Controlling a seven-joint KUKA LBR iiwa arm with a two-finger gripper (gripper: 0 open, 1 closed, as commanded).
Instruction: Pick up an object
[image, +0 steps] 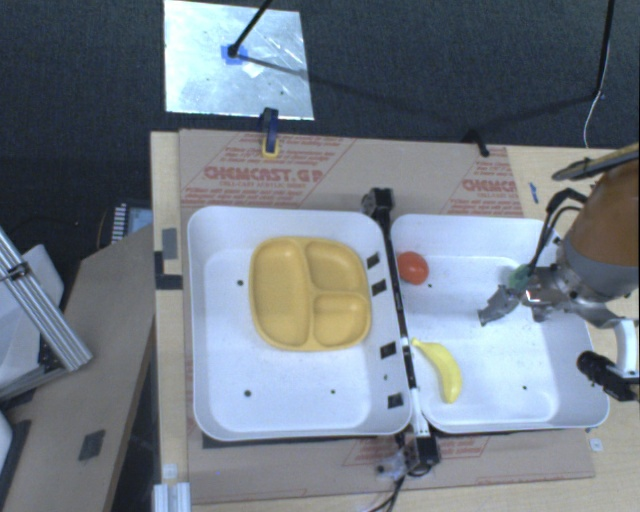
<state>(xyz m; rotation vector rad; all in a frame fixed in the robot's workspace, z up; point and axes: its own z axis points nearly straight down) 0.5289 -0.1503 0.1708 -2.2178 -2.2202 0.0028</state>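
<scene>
In the right bin (505, 395), a small orange-red ball (412, 267) rests near the far left corner. A yellow banana (442, 368) lies near the bin's front left. My gripper (497, 306) hangs over the middle of this bin, pointing left and down. It is to the right of the ball and above and to the right of the banana, apart from both. Nothing shows in its grasp.
A yellow divided plate (308, 293) sits in the left bin (215, 340). A black divider (395, 300) runs between the two bins. The grey and orange arm (600, 240) covers the right bin's far right side. Cardboard (340, 170) lies under both bins.
</scene>
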